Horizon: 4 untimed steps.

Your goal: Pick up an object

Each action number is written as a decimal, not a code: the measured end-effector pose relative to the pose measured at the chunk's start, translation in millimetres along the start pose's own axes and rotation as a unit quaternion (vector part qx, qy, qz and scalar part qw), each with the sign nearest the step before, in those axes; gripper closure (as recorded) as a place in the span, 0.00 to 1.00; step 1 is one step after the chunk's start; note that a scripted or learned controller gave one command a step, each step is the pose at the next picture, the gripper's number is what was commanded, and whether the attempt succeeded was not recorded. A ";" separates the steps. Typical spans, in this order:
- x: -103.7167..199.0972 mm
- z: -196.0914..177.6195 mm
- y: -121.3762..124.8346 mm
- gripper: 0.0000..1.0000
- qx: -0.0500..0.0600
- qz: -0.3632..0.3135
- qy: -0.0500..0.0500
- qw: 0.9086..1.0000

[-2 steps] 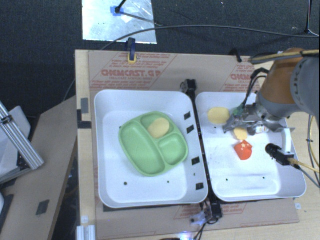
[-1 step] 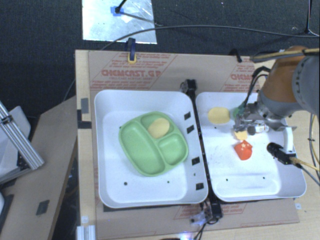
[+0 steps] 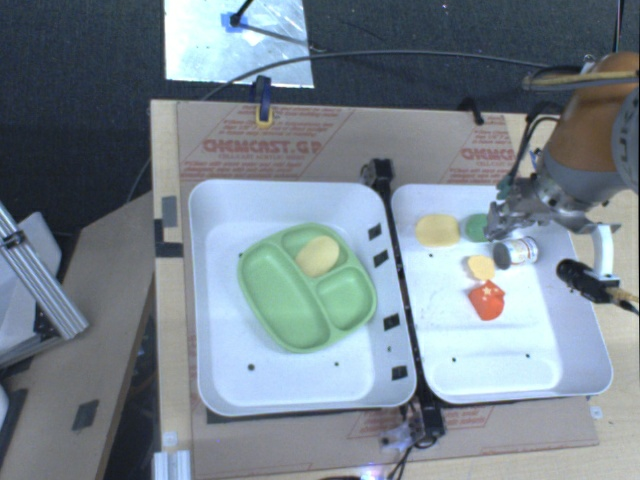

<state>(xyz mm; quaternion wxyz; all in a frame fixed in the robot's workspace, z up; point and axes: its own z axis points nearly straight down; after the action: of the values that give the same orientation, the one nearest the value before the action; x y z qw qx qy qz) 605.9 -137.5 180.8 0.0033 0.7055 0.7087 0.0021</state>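
In the right bin lie a pale yellow round piece, a green piece partly hidden by the arm, a small yellow piece and a red-orange piece. My gripper hangs at the back of this bin, just right of the green piece and above the small yellow one. Nothing shows between its fingers from this angle. In the left bin a green divided plate carries a yellow potato-like object in its upper compartment.
The grey arm with its orange band comes in from the upper right over the right bin's back corner. A black cable end hangs near that bin's right wall. Black clips line the divider between the bins.
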 end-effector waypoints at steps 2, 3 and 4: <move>54.4 -26.2 -0.1 1.00 0.003 -0.003 0.002 1.000; 110.1 -22.4 -19.3 1.00 0.004 -0.003 0.002 1.000; 168.8 -36.2 -38.3 1.00 0.004 -0.003 0.003 1.000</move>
<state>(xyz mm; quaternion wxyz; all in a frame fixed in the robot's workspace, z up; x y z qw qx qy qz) 566.6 31.2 216.4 -0.0009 0.7033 0.7109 0.0014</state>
